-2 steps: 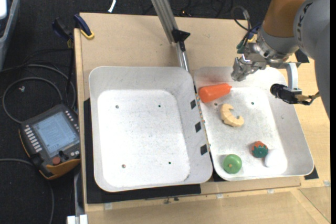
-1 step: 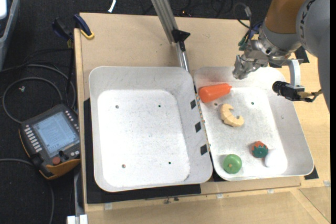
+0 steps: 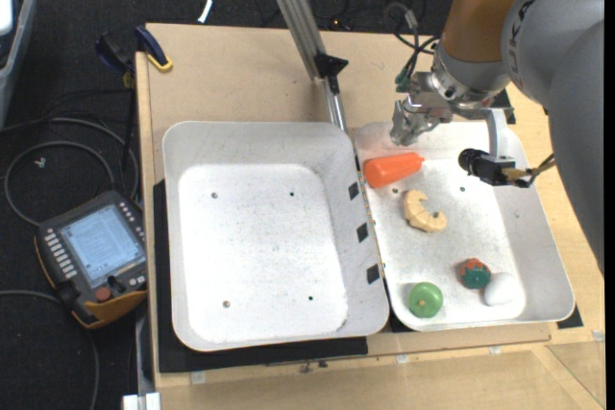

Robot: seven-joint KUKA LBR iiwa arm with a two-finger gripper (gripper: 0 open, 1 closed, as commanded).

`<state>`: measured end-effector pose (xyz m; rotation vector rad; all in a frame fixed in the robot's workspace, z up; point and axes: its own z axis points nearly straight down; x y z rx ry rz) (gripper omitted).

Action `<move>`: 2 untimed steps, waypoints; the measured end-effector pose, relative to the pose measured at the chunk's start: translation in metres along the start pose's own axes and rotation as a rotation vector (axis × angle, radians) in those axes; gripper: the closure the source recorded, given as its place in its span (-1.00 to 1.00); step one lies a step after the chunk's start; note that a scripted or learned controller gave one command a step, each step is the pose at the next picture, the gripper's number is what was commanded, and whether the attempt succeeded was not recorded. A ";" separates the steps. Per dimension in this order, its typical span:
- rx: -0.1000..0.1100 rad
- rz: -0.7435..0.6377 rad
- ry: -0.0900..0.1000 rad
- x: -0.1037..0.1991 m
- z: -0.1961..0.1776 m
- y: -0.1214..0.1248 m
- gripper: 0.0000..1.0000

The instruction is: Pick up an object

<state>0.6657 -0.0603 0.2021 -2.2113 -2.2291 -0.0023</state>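
A grey KUKA arm with an orange band reaches in from the right and hangs its gripper [image 3: 407, 126] over the far-left corner of the right-hand bin [image 3: 538, 245], just above and beside an orange carrot-shaped toy [image 3: 392, 169] that lies near the bin's left wall. Whether the fingers are spread or pressed together cannot be told from this slant; nothing shows between them. The step in hand looks like the approach to a pick, with the carrot the likeliest target: the next move would call for a short drop and a close across the toy's narrow body. The bin wall just beside the carrot leaves little room on that side. A pale curved piece [image 3: 424, 211] lies near, toward the bin's middle; a green ball [image 3: 425, 299], a small red-and-green toy [image 3: 473, 274] and a white lump [image 3: 500, 289] touching it sit well apart along the near edge. The left-hand bin [image 3: 192, 158] adjoins.
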 end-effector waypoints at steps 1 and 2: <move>0.000 0.000 0.000 0.059 -0.003 -0.007 1.00; -0.002 0.000 0.000 0.108 -0.022 -0.014 1.00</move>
